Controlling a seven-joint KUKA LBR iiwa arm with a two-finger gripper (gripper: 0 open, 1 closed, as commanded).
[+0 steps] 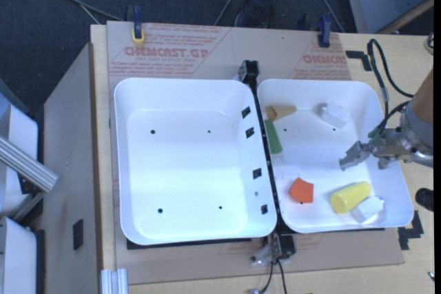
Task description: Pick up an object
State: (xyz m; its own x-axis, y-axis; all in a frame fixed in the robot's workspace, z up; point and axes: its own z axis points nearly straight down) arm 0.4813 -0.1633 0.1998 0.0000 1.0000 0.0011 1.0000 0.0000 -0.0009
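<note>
Two-finger grey gripper (353,155), finger spread not discernible; yellow plastic cylinder (350,196) just below in right white bin (303,87), long axis slanting up-right.

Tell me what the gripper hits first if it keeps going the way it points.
The gripper points left across the right bin; bare floor lies ahead, then likely the green block near the divider, though depth is unclear.

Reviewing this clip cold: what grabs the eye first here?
The bright pieces in the right bin: an orange block and a yellow cylinder near its front, a green stick by the divider. The gripper hangs just above the yellow cylinder, beside the bare-looking left bin.
</note>
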